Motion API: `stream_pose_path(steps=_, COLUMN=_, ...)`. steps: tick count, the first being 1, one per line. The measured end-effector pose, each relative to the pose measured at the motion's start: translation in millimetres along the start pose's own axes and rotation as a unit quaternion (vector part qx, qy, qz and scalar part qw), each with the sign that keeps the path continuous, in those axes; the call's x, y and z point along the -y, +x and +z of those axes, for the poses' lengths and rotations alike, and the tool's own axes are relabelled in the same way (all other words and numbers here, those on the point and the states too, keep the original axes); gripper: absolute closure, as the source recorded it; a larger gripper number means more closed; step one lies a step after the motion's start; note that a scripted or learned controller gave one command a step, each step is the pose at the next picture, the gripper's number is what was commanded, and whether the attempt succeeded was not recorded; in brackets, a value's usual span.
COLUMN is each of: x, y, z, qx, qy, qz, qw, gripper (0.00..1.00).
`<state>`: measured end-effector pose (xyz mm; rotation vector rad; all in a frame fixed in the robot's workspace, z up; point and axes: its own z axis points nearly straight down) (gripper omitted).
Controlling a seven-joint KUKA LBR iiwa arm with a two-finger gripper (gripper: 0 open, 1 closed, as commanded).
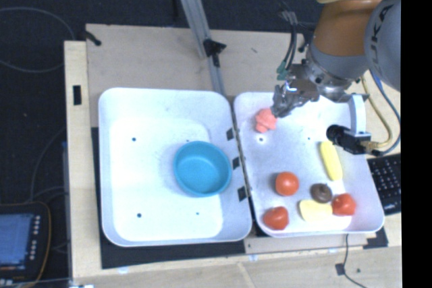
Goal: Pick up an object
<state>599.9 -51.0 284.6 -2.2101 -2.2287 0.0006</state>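
My gripper [282,103] hangs over the back left part of the right bin [307,145]. A pink lumpy object [265,121] lies just below and left of the fingertips, close to them or touching. Further forward in the same bin lie a yellow banana-like piece [330,160], three red tomatoes [287,183] [275,217] [344,204], a dark brown round thing [321,193] and a pale yellow piece [316,211]. The left bin [135,118] holds a blue bowl [201,168].
A grey metal post [196,17] slants up from between the bins at the back. A black keyboard [388,179] lies right of the right bin. A small screen [20,239] sits at the lower left off the bench.
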Motion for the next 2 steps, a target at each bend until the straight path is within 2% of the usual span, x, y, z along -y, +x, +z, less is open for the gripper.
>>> stream_pose_path(steps=1, x=11.7, y=42.1, z=15.4, qx=0.001, qy=0.000, qz=0.001, qw=1.0000, gripper=1.00)
stream_pose_path(steps=2, x=18.4, y=96.3, z=13.7, qx=0.000, qy=0.002, qz=0.000, qw=1.0000, gripper=1.00)
